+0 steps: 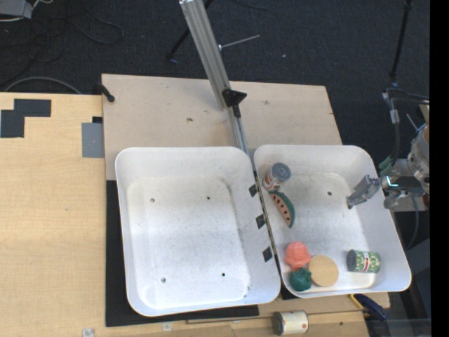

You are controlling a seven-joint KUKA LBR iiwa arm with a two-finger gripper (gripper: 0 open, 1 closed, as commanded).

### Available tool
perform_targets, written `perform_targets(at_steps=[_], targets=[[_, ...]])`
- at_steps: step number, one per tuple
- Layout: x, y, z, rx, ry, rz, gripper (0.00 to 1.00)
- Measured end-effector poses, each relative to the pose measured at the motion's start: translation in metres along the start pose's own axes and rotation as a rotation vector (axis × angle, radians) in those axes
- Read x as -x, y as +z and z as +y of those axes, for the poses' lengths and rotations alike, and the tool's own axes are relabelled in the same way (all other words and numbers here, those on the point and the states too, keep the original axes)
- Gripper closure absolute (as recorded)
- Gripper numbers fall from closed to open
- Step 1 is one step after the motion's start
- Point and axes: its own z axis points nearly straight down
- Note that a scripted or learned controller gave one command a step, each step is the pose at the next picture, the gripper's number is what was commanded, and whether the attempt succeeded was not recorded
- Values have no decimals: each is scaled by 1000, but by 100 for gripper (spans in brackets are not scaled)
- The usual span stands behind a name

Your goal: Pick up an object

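Observation:
The right bin [330, 161] holds several objects. A small can with a grey-blue lid [278, 175] stands at its left wall, and a watermelon slice [284, 209] lies just below it. Along the front sit a pink-red lump [297, 254], a dark green piece [302, 279], a tan round disc [324, 271] and a green-labelled can [363, 261] on its side. My gripper [360, 192] hangs over the right bin's right side, apart from all of these objects, with nothing seen in it. The arm behind it runs off the right edge.
The left bin [184, 161] lies beside the right one, with black clips [258, 220] along the shared wall. A slanted aluminium rail [210, 55] rises behind the bins. A small cylinder [290, 322] lies on the bench in front of the right bin.

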Motion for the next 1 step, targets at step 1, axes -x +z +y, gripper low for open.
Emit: perform_targets(at_steps=[1], targets=[[1,-2,1,5,2,-1,0]])
